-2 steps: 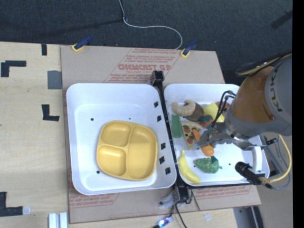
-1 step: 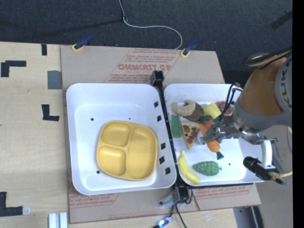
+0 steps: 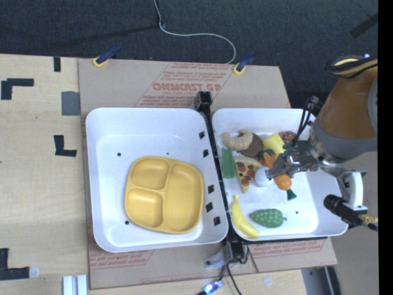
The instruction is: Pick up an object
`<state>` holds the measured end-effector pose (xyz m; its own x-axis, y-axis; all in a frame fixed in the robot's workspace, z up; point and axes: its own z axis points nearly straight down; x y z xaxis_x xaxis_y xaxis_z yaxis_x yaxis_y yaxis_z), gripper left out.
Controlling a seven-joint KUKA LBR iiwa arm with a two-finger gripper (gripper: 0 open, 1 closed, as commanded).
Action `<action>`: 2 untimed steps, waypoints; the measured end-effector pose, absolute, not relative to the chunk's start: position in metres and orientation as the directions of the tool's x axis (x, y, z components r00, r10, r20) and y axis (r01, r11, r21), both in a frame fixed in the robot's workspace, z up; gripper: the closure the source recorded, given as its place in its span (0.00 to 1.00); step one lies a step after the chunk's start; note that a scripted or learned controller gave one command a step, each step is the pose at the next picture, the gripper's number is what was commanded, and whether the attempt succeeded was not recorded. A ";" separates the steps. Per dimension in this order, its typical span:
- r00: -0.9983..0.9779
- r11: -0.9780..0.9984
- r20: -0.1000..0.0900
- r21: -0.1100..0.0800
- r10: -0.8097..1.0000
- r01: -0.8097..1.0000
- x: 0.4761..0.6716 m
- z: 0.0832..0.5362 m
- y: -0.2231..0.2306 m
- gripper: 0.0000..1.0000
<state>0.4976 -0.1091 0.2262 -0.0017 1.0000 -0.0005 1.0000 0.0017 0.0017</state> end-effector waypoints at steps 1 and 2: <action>-0.005 0.005 0.000 0.001 1.000 1.000 0.548 0.217 -0.094 1.00; -0.002 0.002 0.000 -0.003 1.000 1.000 0.546 0.214 -0.086 1.00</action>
<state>0.5456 -0.0859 0.2136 -0.0017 1.0000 -0.0003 1.0000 0.0017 -0.0027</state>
